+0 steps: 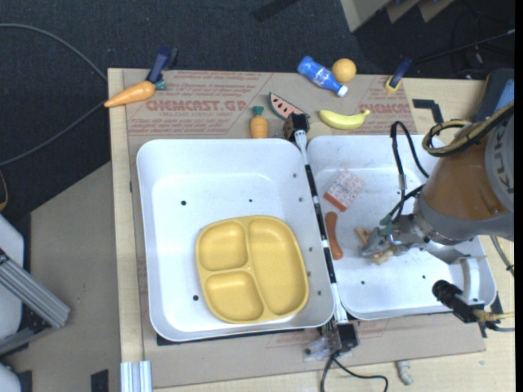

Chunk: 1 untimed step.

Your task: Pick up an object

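The jaws (377, 244) sit low in the right bin (384, 300); whether they are open or closed cannot be told. A sausage (333, 234) lies just to their left, a packet (344, 189) up and left, the yellow tray (252, 268) farther left in the left bin (163, 219).

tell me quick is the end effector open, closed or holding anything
End effector: low in the right bin, beside the hot dog; whether it is open, closed or holding anything cannot be told from this view.
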{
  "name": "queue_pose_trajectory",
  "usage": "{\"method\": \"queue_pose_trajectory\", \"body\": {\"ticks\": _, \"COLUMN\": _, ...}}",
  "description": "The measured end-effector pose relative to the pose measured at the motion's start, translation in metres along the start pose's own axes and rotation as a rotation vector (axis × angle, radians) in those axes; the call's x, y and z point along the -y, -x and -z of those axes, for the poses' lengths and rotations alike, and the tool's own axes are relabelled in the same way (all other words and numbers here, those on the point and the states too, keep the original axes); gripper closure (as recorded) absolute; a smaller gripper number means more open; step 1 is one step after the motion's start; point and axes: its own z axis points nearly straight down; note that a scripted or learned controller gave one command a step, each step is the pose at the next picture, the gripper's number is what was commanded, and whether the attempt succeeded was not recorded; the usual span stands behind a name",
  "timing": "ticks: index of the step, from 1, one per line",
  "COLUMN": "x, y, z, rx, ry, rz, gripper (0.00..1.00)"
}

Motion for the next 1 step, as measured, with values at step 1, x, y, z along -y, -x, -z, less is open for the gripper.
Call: {"method": "queue_pose_trajectory", "body": {"ticks": 1, "x": -0.0159, "y": -0.0989, "z": 0.091, "rx": -0.002, "ry": 0.0, "rz": 0.004, "gripper": 1.0}}
